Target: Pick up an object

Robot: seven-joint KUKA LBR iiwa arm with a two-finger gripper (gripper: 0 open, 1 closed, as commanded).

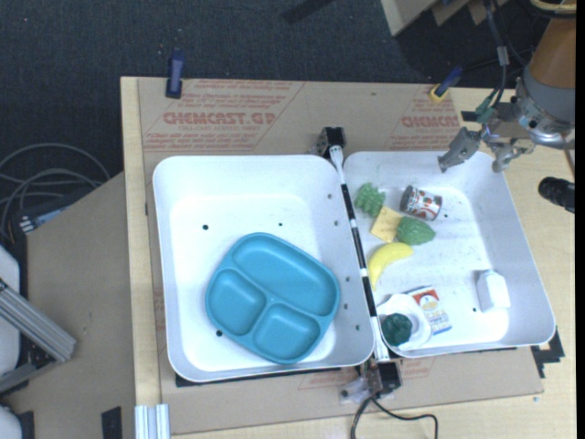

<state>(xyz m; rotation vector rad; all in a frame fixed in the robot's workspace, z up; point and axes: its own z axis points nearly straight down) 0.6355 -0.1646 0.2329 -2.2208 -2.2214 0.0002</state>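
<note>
Objects for picking all sit in the right bin (512, 236), none of them between the gripper fingers. Going left to right: left bin (183, 199) holds a blue divided plate (271, 296) with three compartments, lying flat toward the front of that bin, close to the divider between the bins. A black clip (331, 139) sits at the far end of the divider, another clip (384, 376) at the near end. Right bin, left side: green toy (369, 198) near the divider, a yellow wedge (385, 222) just below it, touching a second green leafy piece (416, 231). Yellow banana (387, 259) lies beneath those, near the divider. Small can (421, 202) on its side, further back, just above the leafy piece. Front left corner: white round lid or cup with dark green inside (400, 326), touching a small red and white packet (431, 307). White block (492, 290) sits apart on the bin's right side. Gripper (479, 151) hangs over the far right corner of the right bin, above the rim, well apart from the can and everything else; fingers spread wide, nothing held. Grey wrist with orange band (554, 58) enters from the upper right. Bench is bare cardboard (228, 108) with red print, blue clamp (175, 73) at its back left edge, another blue and yellow clamp (445, 86) at the back right.
</note>
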